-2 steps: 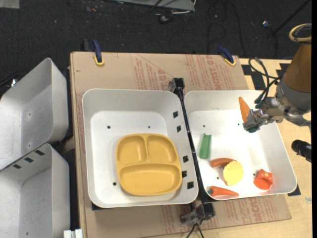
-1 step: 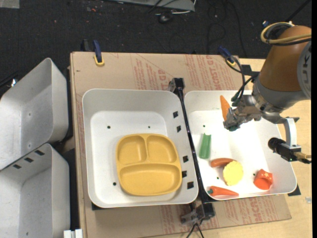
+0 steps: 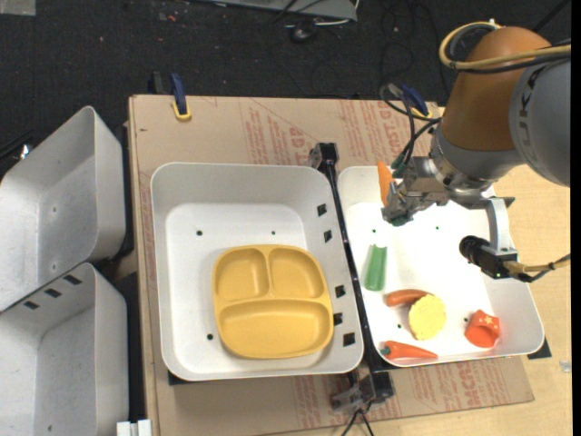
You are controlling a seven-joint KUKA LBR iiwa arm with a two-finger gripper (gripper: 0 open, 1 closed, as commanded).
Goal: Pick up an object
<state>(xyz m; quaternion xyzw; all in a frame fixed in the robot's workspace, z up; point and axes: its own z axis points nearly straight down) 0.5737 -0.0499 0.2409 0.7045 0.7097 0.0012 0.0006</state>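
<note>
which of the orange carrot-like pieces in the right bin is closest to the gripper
The carrot piece at the right bin's far left corner, right beside the gripper. The other two lie near the front, by the yellow round piece.

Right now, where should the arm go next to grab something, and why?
Probably forward and down toward the green piece. The gripper hangs at the right bin's far end with nothing seen between its fingers, and that piece lies nearest, apart from the other toys.
</note>
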